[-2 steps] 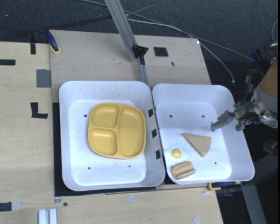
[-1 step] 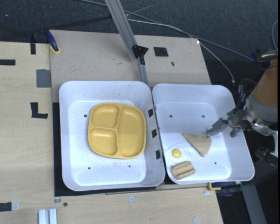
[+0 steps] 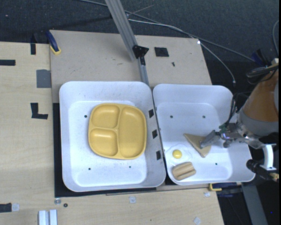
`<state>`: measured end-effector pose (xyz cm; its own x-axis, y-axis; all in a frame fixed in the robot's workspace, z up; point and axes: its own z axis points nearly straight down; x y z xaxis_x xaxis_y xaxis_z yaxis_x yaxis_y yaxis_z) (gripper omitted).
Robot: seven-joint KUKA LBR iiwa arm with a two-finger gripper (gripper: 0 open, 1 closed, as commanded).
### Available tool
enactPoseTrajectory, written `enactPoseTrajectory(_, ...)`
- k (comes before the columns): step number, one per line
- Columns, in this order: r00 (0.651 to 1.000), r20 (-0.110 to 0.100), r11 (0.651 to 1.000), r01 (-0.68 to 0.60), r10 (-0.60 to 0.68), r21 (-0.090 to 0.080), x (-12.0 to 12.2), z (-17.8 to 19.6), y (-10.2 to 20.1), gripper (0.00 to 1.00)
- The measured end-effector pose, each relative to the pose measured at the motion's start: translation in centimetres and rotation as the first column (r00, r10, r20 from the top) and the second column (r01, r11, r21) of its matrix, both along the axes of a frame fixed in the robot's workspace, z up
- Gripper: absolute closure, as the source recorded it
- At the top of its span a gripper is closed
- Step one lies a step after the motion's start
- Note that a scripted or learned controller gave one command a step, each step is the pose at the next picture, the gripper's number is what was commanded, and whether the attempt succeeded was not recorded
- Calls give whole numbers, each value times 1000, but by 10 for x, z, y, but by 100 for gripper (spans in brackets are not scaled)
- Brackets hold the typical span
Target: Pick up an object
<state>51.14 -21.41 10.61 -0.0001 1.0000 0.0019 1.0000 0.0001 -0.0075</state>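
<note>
Gripper [image 3: 207,140] down in right bin [image 3: 192,95], tips at the tan wedge-shaped piece [image 3: 195,143]; couldn't tell whether clamped on it or just touching, wedge flat on the bin floor. Yellow round piece [image 3: 177,154] and bread-roll-like toy [image 3: 183,170] just beside, untouched. Yellow divided plate [image 3: 117,131] alone in left bin [image 3: 75,125]. Nothing lifted: approach done, grasp unconfirmed, lift left to do.
</note>
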Motion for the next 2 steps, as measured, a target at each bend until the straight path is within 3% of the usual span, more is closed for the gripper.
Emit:
enactPoseTrajectory(1,1000,11,1000,-1,1,-1,3,-16,0,0)
enactPoseTrajectory(2,1000,26,1000,-1,1,-8,7,-1,-2,100)
